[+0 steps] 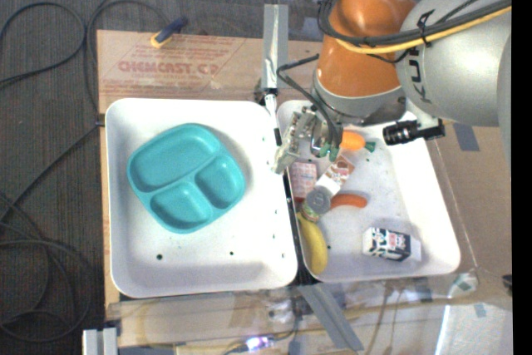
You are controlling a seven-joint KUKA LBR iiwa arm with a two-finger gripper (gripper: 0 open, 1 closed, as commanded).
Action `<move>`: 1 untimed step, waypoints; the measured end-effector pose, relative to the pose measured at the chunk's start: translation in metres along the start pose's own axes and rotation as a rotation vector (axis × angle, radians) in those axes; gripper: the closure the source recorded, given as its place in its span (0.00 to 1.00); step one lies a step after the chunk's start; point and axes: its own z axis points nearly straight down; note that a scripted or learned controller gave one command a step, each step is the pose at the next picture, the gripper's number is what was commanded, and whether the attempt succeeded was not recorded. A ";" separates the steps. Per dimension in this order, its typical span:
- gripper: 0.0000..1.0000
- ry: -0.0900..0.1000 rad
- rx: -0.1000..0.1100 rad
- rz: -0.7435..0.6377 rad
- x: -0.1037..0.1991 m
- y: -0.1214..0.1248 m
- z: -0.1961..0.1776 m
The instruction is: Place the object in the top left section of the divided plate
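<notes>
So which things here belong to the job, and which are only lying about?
For the job:
- divided plate, teal, in the left bin
- gripper, over the right bin
- the object to place: I cannot tell which one

Lying about:
- banana
- carrot
- small black and white carton
- blue and yellow tool on the cardboard

The bench (112, 83) is brown, with red print along its far part; two white bins sit on it side by side, touching along their inner rims; the left bin (133, 262) holds a teal plate (187, 176); the right bin (432, 187) holds a banana (314, 243) by its near left corner, a small black-and-white carton (387, 243), a carrot (356, 141) and other small items; a yellow-and-blue tool (169, 31) lies at the bench's far edge.
</notes>
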 end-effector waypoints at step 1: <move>1.00 -0.001 -0.001 -0.077 -0.019 -0.020 -0.047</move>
